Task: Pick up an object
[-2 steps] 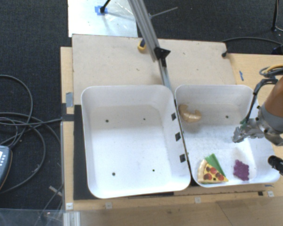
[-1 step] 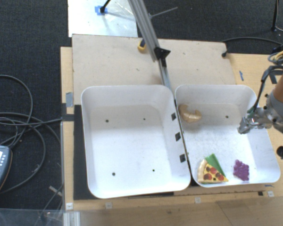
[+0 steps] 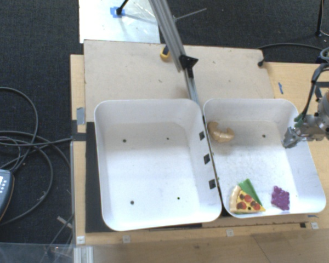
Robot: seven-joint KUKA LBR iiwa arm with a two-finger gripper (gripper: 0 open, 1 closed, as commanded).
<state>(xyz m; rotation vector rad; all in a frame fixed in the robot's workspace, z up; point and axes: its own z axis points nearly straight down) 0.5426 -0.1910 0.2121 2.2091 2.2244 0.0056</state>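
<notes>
Three things lie in the right bin point(image 3: 304, 163), any of which could serve as the object to pick: a tan croissant point(image 3: 221, 132) at the far left of that bin, close to the wall it shares with its neighbour; a pizza slice point(image 3: 245, 199) at the near edge, with a green piece behind it; and a purple grape bunch point(image 3: 280, 198) just right of the pizza, also near the front rim. All three rest on the bin floor, apart from one another, and none is lifted or touched. The gripper point(image 3: 291, 137) hangs over the right side of this bin, beside its right wall and about level with the croissant in depth, but well apart from it and from the two near items. Whether its jaws are spread or closed I cannot tell, since the tip is small and dark against the white; nothing shows between them. By my reading the task is at its start: no object is taken, and choosing one, moving over it, descending, closing and lifting all remain. The grapes and pizza sit nearest the arm's side. The left bin point(image 3: 153, 114) stands alongside, its floor marked by a few dark dots. A slanted metal pole point(image 3: 170, 29) crosses the far bench point(image 3: 126, 70), and cables point(image 3: 27, 141) trail on the dark floor at left.
</notes>
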